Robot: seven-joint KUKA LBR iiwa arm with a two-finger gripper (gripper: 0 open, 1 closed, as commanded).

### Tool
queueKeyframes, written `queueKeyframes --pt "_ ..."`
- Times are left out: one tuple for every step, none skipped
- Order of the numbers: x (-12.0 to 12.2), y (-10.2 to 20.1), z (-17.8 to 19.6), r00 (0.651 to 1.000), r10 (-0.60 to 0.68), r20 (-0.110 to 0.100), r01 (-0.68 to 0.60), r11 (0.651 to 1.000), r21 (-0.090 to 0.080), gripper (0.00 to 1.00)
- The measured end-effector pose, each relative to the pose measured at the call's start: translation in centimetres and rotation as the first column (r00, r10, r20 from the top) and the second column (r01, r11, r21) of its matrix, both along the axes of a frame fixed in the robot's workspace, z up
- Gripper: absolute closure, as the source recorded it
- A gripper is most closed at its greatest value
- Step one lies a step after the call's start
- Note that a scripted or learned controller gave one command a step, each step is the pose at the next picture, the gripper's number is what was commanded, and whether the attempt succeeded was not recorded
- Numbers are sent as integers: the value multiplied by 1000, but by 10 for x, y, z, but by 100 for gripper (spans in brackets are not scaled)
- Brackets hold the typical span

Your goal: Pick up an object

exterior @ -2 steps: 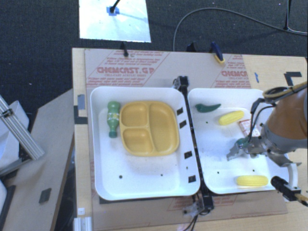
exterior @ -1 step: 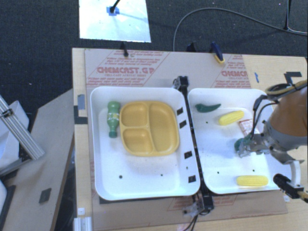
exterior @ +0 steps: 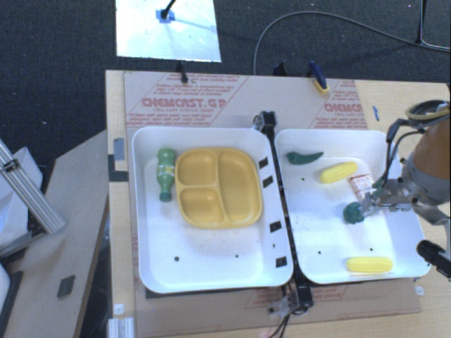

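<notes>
On the tabletop (exterior: 211, 94) stand two white bins side by side: the left bin (exterior: 204, 270) holds a yellow divided plate (exterior: 215, 187) with a green bottle (exterior: 165, 174) lying just beside its left edge, and the right bin (exterior: 331, 259) holds a dark green pepper (exterior: 304, 158), a yellow corn cob (exterior: 338, 172), a small red and white packet (exterior: 361, 184), a teal round object (exterior: 353, 213) and a second yellow corn piece (exterior: 369, 264) near the front wall. From the right side the arm (exterior: 430, 164) reaches over the right bin, and its claw (exterior: 372, 199) is low, just beside the teal round object and the packet, but whether its fingers are apart or together I cannot tell.
</notes>
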State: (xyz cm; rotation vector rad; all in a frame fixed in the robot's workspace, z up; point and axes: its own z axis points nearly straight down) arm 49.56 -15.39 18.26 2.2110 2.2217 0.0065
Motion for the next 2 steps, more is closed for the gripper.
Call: queueKeyframes --pt "2 -4 64 1000 0 1 0 1000 -1 100" --pt "3 -4 62 1000 -1 -4 1 1000 1 100"
